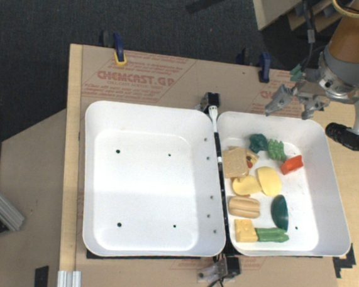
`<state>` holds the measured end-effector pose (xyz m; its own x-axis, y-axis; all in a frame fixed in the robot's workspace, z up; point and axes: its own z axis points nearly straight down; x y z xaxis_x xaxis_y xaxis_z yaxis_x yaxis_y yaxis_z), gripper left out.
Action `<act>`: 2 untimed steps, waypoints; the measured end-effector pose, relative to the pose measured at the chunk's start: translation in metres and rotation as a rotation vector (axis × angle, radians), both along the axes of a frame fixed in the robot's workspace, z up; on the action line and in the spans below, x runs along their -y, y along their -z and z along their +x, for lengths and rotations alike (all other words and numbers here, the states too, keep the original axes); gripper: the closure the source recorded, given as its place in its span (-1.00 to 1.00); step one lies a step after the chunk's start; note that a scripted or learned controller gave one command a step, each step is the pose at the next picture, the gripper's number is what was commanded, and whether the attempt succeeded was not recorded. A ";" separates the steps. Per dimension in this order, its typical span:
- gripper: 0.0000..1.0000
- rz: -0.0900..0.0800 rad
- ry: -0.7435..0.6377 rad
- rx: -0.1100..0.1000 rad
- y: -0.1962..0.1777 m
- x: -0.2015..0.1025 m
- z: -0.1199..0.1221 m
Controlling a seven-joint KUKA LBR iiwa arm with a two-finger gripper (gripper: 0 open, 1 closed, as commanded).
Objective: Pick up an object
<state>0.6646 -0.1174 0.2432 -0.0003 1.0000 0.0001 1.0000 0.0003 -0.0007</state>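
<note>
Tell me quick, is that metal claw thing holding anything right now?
Two-finger gripper: jaws open, holding nothing, above the far rim of the right-hand shallow white bin.

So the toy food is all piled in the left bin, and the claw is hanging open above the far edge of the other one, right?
Not quite. The camera view shows the toy food lying in the right bin, not the left bin. The rest stands: the claw hangs open above the far edge of the right bin, with nothing between its fingers.
</note>
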 end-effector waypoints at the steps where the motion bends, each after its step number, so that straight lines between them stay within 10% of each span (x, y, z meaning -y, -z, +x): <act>1: -1.00 0.003 -0.007 0.000 -0.022 -0.092 -0.009; 2: -1.00 0.000 0.001 -0.006 0.021 -0.090 -0.027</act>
